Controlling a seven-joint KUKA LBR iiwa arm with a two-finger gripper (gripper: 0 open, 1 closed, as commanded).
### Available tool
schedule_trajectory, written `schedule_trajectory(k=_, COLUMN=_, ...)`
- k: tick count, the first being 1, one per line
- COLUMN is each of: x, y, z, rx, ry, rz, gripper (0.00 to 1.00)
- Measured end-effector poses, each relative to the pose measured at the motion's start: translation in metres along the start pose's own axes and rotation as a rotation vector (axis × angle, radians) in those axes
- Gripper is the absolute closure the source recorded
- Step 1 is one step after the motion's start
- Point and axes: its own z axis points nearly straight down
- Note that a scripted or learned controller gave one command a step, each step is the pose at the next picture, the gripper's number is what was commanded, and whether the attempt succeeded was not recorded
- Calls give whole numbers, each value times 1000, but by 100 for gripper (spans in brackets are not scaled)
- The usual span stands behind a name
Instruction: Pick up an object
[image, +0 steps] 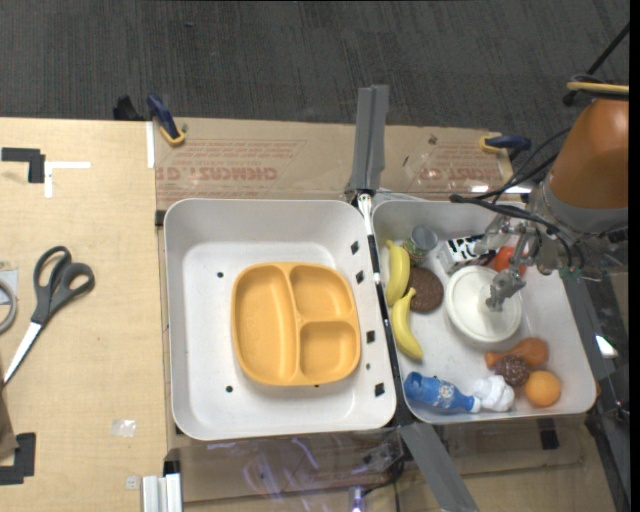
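Here, taking the white bowl (484, 305) in the right bin (578, 330) as landmark: nearest lie a blue bottle (437, 393) and an orange (542, 389), bananas (400, 297) to its left, and the gripper (503, 287) directly over it, finger spacing indiscernible.

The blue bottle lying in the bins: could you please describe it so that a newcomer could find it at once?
Start at the right-hand bin, the one crowded with objects. Look along its near edge to the left corner, below the two bananas. The blue bottle lies there on its side, the bin's one bright blue item, beside a white crumpled thing.
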Motion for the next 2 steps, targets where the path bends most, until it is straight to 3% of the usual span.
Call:
schedule_trajectory(k=1, x=-34, y=46, z=13, rx=-2, ry=-24, rz=128, gripper=0)
schedule_trajectory(k=2, x=-38, y=-37, z=17, rx=5, ry=8, rz=125, gripper=0)
